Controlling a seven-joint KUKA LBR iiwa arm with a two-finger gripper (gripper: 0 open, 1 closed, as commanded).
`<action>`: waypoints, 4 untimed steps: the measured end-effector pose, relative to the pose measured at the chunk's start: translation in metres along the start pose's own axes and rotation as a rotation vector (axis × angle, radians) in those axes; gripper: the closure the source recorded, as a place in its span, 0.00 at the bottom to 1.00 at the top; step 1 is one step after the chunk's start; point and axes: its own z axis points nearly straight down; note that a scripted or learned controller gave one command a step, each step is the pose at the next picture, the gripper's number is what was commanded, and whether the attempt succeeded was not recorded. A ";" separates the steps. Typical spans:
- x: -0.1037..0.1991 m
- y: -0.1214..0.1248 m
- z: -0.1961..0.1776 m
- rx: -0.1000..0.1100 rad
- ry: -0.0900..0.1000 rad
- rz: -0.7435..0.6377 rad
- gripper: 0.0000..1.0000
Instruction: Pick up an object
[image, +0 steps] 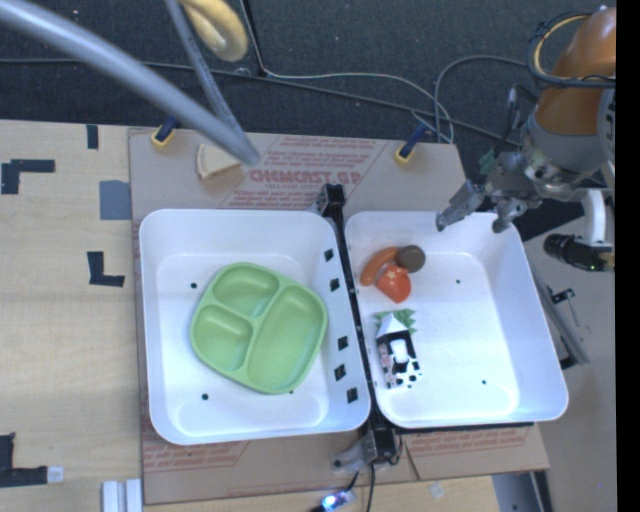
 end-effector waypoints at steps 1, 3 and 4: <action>0.000 0.002 -0.008 -0.012 -0.002 -0.003 0.00; 0.001 0.001 0.081 -0.007 -0.003 -0.002 0.00; 0.000 -0.005 0.127 -0.007 -0.003 -0.003 0.00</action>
